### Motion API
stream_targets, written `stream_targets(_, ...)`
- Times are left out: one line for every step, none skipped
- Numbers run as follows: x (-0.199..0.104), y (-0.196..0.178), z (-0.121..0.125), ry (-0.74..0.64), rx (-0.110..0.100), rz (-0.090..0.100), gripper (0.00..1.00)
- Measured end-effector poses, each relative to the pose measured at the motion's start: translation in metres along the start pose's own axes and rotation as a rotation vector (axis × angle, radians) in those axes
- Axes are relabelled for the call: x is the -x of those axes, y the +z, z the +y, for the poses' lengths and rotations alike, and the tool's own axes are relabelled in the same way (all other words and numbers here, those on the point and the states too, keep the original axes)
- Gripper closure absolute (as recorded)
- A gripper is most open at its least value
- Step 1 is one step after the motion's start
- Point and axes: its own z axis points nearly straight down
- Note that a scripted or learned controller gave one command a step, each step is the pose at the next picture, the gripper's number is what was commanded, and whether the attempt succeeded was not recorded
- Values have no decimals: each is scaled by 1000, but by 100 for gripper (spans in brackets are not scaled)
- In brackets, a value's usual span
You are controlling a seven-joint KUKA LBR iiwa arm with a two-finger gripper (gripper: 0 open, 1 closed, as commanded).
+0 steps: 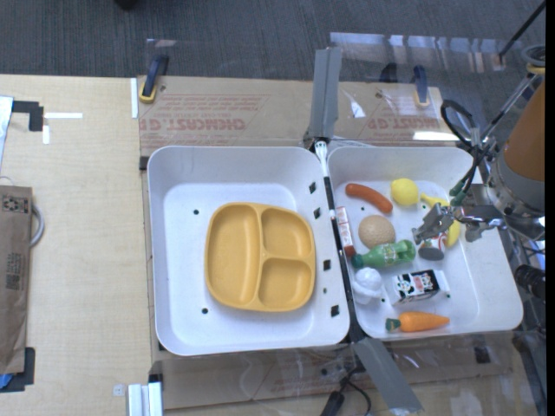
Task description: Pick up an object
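My gripper (436, 226) hangs low over the right side of the right bin (490, 319), with its fingers apart and nothing seen held between them. A yellow object (453, 235) lies partly hidden beneath it, and a small grey piece (431, 251) sits just in front. To the left of the gripper are a lemon (404, 191), a red-orange sausage shape (368, 198), a tan ball (376, 230) and a green bottle (384, 254) lying on its side. A black-and-white carton (416, 285), a white lump (367, 282) and a carrot (418, 322) lie nearer the front.
The left bin (173, 232) holds a yellow divided plate (259, 256). A red-and-white tube (342, 228) lies along the right bin's left wall. Cables and the arm's body (525, 154) crowd the right edge. A brown paper bag (16, 267) lies on the bench at far left.
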Motion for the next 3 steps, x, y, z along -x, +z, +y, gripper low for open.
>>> stream_targets(66,52,40,-54,1,0,0)
stream_targets(110,162,62,-73,-3,10,0)
stream_targets(115,152,62,-67,1,1,100)
